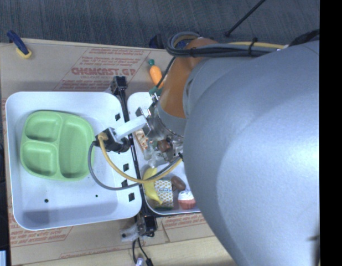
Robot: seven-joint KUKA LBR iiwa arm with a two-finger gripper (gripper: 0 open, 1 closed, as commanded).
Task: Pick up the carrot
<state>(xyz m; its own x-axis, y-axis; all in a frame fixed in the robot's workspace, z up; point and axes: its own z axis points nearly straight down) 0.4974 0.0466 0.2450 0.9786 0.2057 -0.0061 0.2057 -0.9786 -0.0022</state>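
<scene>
Apparently the carrot [155,75] lay on the cardboard surface [82,65] just outside the right bin [136,101] — at about twelve o'clock from the end effector [160,146], which hung low inside that bin. Its long axis ran roughly twelve-to-six, green tip uppermost. How the end effector stood — open or closed — could not be told.

The left bin [16,148] looks like smooth, slightly glossy white plastic; the green divided plate [55,146] is matt plastic. Printed brown cardboard [77,65] covers the bench. The arm's grey shell [259,148] looks smooth, satin-finished.
</scene>
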